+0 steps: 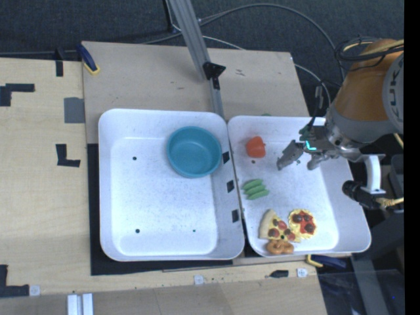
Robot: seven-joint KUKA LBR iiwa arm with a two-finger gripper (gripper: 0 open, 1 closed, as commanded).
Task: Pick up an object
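My gripper (301, 159) hangs open over the right bin (344, 231), its two fingers spread apart with nothing between them. A red toy (256, 147) lies to its left near the bin's back. A green pea pod (255, 189) rests below and left of the fingers. Two pizza slices (288, 228) and a pretzel (279, 246) sit by the bin's front edge. A blue bowl (193, 151) stands in the left bin (131, 195).
A metal pole (193, 38) slants down to the divider between the bins. Cables (275, 12) run across the dark floor at the back. The arm's orange band (367, 84) fills the right side.
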